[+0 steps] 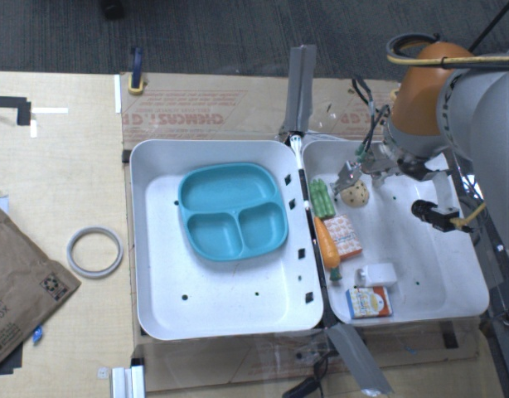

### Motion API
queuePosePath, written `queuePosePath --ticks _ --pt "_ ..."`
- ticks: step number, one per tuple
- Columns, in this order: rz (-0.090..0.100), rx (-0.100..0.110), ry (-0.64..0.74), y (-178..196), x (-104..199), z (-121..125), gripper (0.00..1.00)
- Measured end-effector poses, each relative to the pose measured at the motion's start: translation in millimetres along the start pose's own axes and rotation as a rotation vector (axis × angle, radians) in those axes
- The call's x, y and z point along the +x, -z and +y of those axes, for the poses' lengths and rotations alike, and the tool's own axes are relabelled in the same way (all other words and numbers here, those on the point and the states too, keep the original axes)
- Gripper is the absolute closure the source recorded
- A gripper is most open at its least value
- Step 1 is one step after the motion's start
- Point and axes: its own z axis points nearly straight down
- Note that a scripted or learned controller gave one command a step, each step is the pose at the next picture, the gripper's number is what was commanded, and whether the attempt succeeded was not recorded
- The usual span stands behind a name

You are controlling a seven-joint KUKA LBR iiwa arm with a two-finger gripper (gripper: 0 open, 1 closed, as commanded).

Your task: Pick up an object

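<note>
Dark carpet runs behind a pale wooden surface (64, 181) where two white bins sit side by side on cardboard; the left bin (155, 288) holds a blue divided plate (234, 210), and a roll of tape (94, 250) lies on the wood outside it. The right bin (437, 297) holds the candidates for picking: a small speckled ball (355, 193), a green piece (322, 197) and an orange carrot (327, 243) along the left wall, a patterned packet (346, 235), a small white block (377, 274) and a little carton (370, 302) near the front. The claw (354, 175) hangs low just above and touching or nearly touching the ball, but whether it is spread, pressed together or pinching anything I cannot tell, since the metal parts blur into cables there. The likely trouble is that a round ball may roll out sideways from a closing grip, or that the claw nudges it against the green piece. The arm's bulk hides the bin's far right corner, and the labels are too small to read.
</note>
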Motion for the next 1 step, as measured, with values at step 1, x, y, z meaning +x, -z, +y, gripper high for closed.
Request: queuePosePath --ticks 1 --pt "-0.005 -0.008 -0.001 12.8 -2.0 2.0 1.0"
